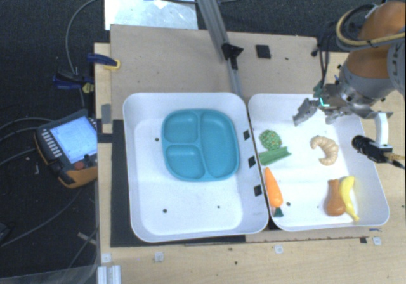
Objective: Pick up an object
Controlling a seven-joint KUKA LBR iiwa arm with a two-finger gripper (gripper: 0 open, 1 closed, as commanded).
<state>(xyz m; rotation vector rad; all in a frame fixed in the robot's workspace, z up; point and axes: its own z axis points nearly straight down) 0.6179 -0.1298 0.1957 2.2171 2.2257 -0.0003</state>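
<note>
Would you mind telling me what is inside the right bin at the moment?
The right bin holds broccoli, a carrot, a croissant, a banana and an orange-brown item. The tool hangs above its far edge, hiding the floor beneath it.

The gripper (312, 110) hangs over the right bin (304, 102), above a croissant (326, 149), broccoli (271, 142), a carrot (273, 187) and a banana (348, 197); a blue divided plate (200, 145) sits in the left bin (143, 213)
</note>
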